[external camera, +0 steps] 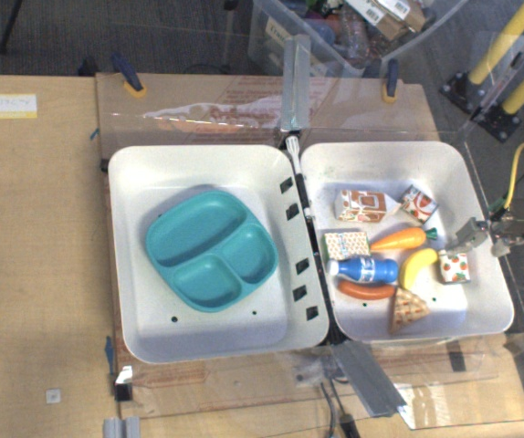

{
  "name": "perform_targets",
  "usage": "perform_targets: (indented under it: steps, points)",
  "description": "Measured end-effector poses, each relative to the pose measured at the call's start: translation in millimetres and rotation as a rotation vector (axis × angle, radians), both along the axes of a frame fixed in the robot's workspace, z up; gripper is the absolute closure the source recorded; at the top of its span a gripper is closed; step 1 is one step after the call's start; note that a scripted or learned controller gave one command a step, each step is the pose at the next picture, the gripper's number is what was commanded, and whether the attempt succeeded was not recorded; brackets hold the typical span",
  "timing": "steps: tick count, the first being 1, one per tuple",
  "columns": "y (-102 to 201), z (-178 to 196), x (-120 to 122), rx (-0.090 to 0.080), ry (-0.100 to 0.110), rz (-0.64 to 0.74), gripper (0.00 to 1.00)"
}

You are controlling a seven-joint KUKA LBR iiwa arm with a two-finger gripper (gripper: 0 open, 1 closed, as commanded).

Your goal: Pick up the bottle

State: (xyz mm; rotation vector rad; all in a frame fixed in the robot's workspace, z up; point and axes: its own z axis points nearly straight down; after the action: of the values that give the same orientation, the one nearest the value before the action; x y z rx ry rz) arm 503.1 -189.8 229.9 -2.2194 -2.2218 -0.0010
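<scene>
Lying flat mid-bin, the smooth blue-labelled bottle [365, 268] is hemmed by carrot [397, 239], banana [418, 269] and sausage [366, 289]; gripper state undeterminable.

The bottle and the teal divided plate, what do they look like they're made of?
The bottle looks like plastic: blue body with a white cap end and a light glint along its side, probably a toy given the toy-like food around it. The plate looks like molded plastic with a smooth matte finish: one even teal color, rounded raised dividers, soft highlights. Neither can be confirmed by look alone.
</scene>
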Motion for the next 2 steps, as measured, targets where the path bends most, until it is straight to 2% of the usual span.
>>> perform_targets:
  steps: [1,2]
  points:
    - [87.3,-77.3,37.1,0.001,0.003,-0.292,0.0]
    - [87.3,-138.8,35.7,0.001,-0.012,-0.293,0.0]
